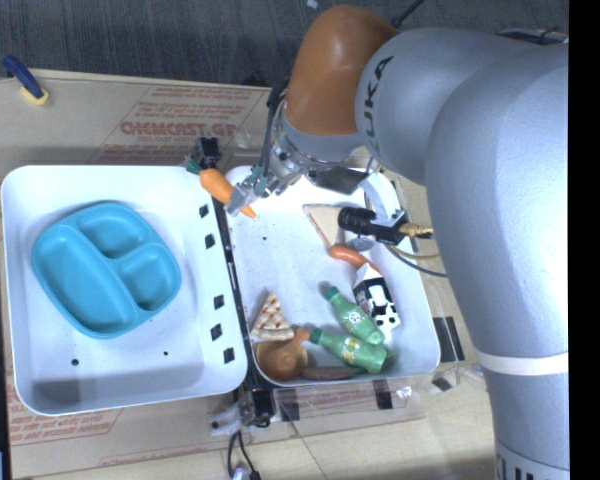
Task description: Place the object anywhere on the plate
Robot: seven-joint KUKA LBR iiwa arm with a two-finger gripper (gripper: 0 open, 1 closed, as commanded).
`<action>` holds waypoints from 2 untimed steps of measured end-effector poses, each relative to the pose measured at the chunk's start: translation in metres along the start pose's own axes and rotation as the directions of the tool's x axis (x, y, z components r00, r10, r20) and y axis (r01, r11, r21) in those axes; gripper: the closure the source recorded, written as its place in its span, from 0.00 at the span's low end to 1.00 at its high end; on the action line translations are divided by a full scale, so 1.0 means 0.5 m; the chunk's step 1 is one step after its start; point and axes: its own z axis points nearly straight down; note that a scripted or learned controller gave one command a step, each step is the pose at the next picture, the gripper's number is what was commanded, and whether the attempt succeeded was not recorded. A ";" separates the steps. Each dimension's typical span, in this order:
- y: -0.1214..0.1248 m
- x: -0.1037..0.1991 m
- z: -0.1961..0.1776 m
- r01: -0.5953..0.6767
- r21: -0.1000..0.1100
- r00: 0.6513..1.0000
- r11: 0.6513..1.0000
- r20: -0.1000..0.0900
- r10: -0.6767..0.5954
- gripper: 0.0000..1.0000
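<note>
Sitting in the left bin [20, 268], the blue plate [105, 266] had three parts and nothing on it. A little blue and yellow thing [25, 80] lay on the tabletop [160, 118] near the far left corner.

Going right, a toy carrot [218, 186] hung over the wall where the two bins met. The jaws [252, 193] were closed on its thin end, so the carrot was up in the air and held. It was close to the plate but not above it.

The right bin [280, 258] had more toys in it. A pizza slice [270, 315] and a brown drumstick [283, 353] lay near the front. Two green bottles [352, 336] lay next to them, with a small black and white cow carton [376, 303] just beside. A little orange sausage [346, 255] lay farther back.

The big grey arm [480, 168] came in from the right.

It looked like the carrying step was going on. Next, the carrot likely needed to go further left until it was over the plate. Then it should come down low and the jaws should let go, so it did not bounce off.
</note>
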 end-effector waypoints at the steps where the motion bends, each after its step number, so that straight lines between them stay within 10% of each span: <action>1: 0.111 0.286 -0.045 0.003 -0.003 1.000 1.000 -0.005 -0.003 1.00; 2: 0.105 0.273 -0.044 -0.008 0.000 1.000 1.000 -0.001 0.008 0.00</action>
